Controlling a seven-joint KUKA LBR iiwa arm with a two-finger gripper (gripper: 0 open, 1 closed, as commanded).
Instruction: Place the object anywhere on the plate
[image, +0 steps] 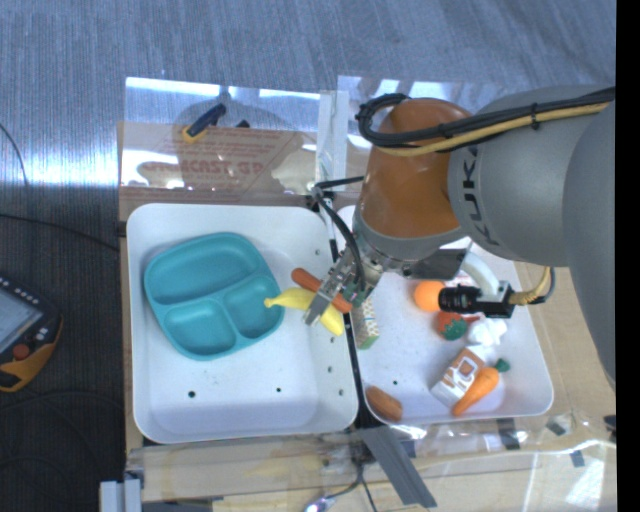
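Overhead slant view of two shallow white bins, taken with the teal plate (208, 294) as landmark. Plate: three compartments, lying in the left bin (235, 415), set toward that bin's far left so that bare floor remains on the side facing the arm. Just beside the plate's right edge, a yellow banana (296, 301), apparently pinched between the fingers of the gripper (334, 300), which reaches in over the divider between the bins; an orange piece at the same spot, possibly a second toy or part of the fingers, not resolvable. Banana's long axis roughly level across the view, one tip touching or overlapping the plate's rim at the lower right compartment, the other end toward the gripper and bending downward. Likely reason for this pose: carried sideways from the right bin (420, 375), leading tip first, release not yet made. Farther right of the plate, well apart: an orange fruit (428, 296), a carrot (478, 388), a small carton (458, 373), a brown oval item (385, 404). Beyond the plate, outside the bins, a clear plastic sheet (215, 165).
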